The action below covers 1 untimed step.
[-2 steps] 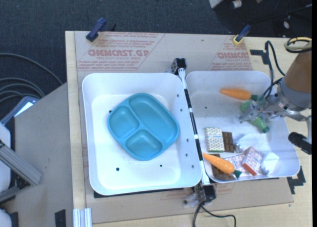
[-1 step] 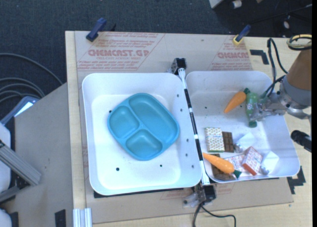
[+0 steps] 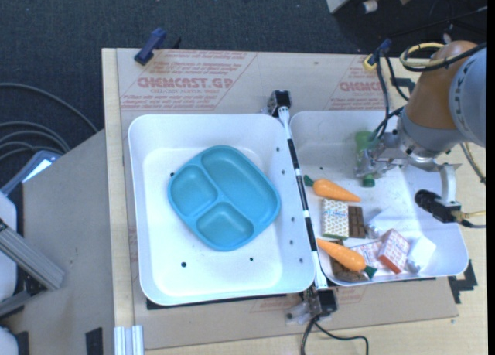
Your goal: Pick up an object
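- In the right bin (image 3: 329, 145), over its far half, the gripper (image 3: 370, 169) hangs low above the white floor, and the grey arm (image 3: 452, 106) with its orange band reaches in from the right
- Whether the gripper is wide, narrow or closed on something cannot be told from this slanted view
- A green thing (image 3: 363, 141) sits just beside the gripper on its far side; a small green bit shows at the gripper's near edge, and it cannot be told whether the two belong together or touch the gripper
- The other loose things lie in the near half of the same bin, apart from the gripper
- A carrot (image 3: 336, 189) lies near the wall shared with the left bin, its tip pointing toward that wall
- Just in front of it is a checked packet (image 3: 335, 217), with a brown bar (image 3: 356, 222) touching its right side
- A second carrot (image 3: 342, 254) lies by the near rim, slanting toward the corner
- To its right a red and white packet (image 3: 393, 250) lies tilted, with a white packet (image 3: 421, 251) just beside it
- The left bin (image 3: 155, 253) holds a blue plate (image 3: 224, 197) with three compartments, lying flat and turned at an angle near the middle
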Tool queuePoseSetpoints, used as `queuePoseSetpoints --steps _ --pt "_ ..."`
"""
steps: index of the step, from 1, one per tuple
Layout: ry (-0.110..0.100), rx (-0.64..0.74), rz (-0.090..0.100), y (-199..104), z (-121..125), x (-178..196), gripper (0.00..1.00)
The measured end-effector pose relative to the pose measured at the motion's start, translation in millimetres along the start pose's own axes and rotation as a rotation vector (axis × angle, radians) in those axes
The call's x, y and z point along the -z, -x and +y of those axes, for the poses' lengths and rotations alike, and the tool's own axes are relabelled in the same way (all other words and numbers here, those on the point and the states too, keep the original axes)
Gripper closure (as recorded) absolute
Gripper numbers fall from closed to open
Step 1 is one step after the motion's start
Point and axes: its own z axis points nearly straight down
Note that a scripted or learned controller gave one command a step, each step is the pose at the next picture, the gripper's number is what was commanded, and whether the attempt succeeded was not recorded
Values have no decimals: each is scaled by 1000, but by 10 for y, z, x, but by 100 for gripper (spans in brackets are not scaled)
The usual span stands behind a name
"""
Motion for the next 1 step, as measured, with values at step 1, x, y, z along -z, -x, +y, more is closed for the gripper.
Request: queuePoseSetpoints --steps 1 --pt "5 2 1 -642 -56 1 100"
